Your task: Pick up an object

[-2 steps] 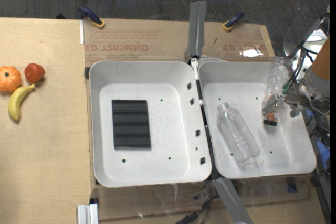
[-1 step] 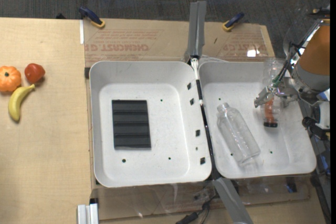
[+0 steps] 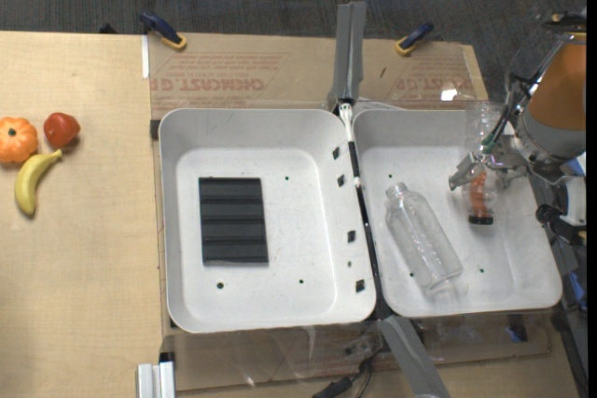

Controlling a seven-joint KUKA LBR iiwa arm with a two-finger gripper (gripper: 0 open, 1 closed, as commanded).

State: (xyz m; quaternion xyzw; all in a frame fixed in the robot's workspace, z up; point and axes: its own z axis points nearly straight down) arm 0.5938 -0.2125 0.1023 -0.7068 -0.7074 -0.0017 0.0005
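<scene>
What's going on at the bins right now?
The KUKA arm reaches in from the right over the right bin, with its end effector low above a small orange item. I can't tell whether the item is actually gripped. A clear plastic bottle lies on its side in the same bin, untouched. The left bin holds a black ribbed block. A toy banana, tomato and orange fruit sit out on the bench to the left.

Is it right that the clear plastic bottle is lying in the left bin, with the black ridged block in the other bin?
Not quite. In the camera view the clear plastic bottle lies on its side in the right bin, and the black ridged block is in the left bin. They are in separate bins, as you said.
</scene>
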